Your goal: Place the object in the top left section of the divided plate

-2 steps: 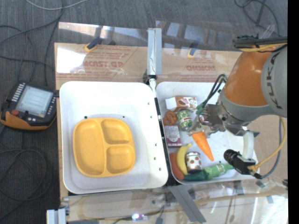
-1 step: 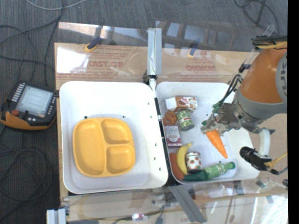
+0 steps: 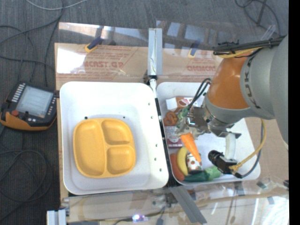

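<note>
The task's object cannot be picked out with certainty; a heap of toy food lies in the right bin (image 3: 253, 170), at the lower middle of the frame. Clearest in it is an orange carrot (image 3: 190, 146), lying at a slant with its thick end toward the upper left. Below it lie a yellow banana (image 3: 182, 166), a red piece (image 3: 174, 163) against the bin's left wall, a green piece (image 3: 205, 175) at the bottom, and a small white item with dark markings (image 3: 191, 162) whose kind is hard to make out. Above the carrot sit a brown round piece (image 3: 170, 117) and a white-and-red packet (image 3: 183, 101), partly covered by the arm.

The gripper (image 3: 191, 121) hangs over the upper part of this heap, just above the carrot's thick end. Its end is a tangle of dark metal and cables, and whether it is apart, together or clamped on anything cannot be told. The arm's (image 3: 262, 83) orange band and grey body fill the upper right and hide much of the right bin.

The yellow divided plate (image 3: 89, 165) rests in the left bin (image 3: 108, 93), at the lower left, well apart from the gripper. Its three sections hold nothing.

A teach pendant (image 3: 29, 106) lies at the left edge of the frame, beside the left bin.
</note>
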Controlling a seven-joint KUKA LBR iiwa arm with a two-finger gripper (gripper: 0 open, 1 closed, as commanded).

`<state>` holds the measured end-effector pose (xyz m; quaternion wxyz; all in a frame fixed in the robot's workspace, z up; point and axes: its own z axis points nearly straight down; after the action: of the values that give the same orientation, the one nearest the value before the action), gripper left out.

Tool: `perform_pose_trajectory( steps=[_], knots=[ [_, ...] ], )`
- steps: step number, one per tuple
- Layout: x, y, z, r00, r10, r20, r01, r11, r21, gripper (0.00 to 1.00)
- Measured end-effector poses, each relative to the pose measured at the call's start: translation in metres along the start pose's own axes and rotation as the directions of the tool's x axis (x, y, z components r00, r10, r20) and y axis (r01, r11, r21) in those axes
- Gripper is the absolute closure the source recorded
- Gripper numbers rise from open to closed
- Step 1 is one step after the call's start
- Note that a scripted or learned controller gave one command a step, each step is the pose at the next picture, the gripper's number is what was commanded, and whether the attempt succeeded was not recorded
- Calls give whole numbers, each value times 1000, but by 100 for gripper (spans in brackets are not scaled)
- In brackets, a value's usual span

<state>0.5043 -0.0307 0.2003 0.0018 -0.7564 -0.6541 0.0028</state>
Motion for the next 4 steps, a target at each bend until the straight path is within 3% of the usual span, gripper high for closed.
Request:
perform_pose_trajectory(
  steps=[1,2,3,4],
  knots=[
    [72,-9,12,998,-56,1,56,998,0,100],
    [96,-34,18,961,-278,1,278,961,-2,100],
    [52,-1,-24,986,-166,3,166,986,-3,100],
    [45,54,17,991,-136,4,137,991,-2,100]
  ],
)
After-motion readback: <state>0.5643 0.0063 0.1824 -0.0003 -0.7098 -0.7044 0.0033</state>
